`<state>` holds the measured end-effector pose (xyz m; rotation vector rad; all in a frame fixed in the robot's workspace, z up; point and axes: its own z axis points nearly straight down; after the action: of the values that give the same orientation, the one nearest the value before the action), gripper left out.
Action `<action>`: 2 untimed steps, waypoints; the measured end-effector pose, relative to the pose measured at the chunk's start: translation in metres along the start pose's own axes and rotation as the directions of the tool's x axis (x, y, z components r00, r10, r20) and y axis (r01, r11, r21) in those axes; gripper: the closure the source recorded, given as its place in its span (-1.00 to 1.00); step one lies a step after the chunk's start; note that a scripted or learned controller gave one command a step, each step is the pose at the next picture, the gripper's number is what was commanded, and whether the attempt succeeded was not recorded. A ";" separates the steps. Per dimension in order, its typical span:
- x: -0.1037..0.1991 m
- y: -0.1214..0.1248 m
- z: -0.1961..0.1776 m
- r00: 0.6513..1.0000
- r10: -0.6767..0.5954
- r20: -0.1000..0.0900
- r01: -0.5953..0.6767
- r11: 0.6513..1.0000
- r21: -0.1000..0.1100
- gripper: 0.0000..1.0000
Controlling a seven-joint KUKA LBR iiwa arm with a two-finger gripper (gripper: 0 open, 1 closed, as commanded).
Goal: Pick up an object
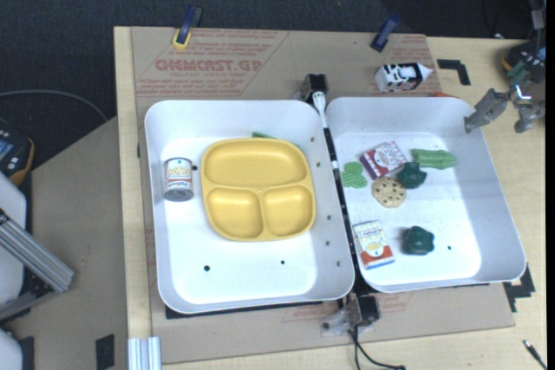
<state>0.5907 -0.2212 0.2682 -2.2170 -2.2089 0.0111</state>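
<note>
Gripper (501, 110) hangs at the right bin's (486, 212) far right rim, grip state unreadable; approach step, next it must descend onto the cookie (388, 191).

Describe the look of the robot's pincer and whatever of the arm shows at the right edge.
The pincer is dull grey metal with slim, angular fingers. Behind it sits a bulkier grey wrist block with dark parts and a small teal-green patch. Finer details are too small to tell.

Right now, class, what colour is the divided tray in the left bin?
Yellow: the divided tray shows plainly in the camera view.
</note>
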 end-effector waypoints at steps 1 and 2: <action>0.001 0.002 -0.008 1.000 -0.004 0.004 0.004 1.000 -0.013 -1.00; 0.007 0.010 0.050 1.000 -0.006 0.001 0.006 1.000 -0.007 -1.00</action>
<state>0.5998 -0.2137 0.2182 -2.2146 -2.2197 0.0046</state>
